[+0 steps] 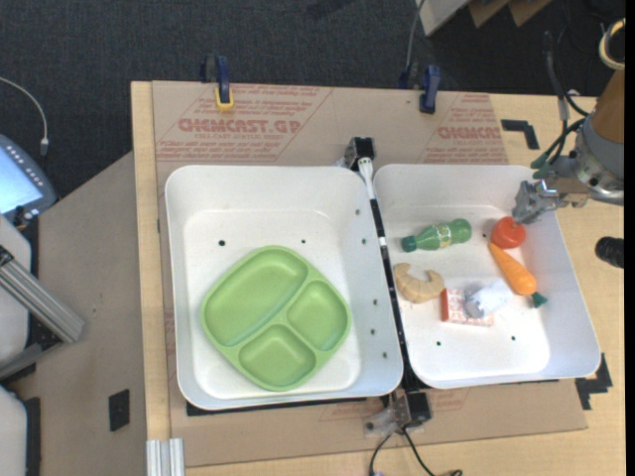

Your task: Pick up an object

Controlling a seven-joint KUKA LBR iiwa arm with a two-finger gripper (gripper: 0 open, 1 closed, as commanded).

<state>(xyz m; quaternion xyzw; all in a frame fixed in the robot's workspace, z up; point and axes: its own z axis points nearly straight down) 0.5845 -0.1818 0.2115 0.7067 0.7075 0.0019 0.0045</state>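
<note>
The right bin [556,360] holds a green bottle [438,235] lying on its side, a tan croissant-shaped piece [418,284], a small red and white packet [467,305] and an orange carrot [515,269]. A round red-orange piece [507,232] lies just above the carrot's top end. My gripper [530,206] hangs over the bin's upper right corner, just right of and above the red-orange piece. Nothing shows between its fingers.
The left bin [189,196] holds a green divided plate [276,315]. Clamps [222,79] grip the cardboard sheet at the bench's far edge. A black divider [378,228] runs between the two bins. The arm [607,147] comes in from the right.
</note>
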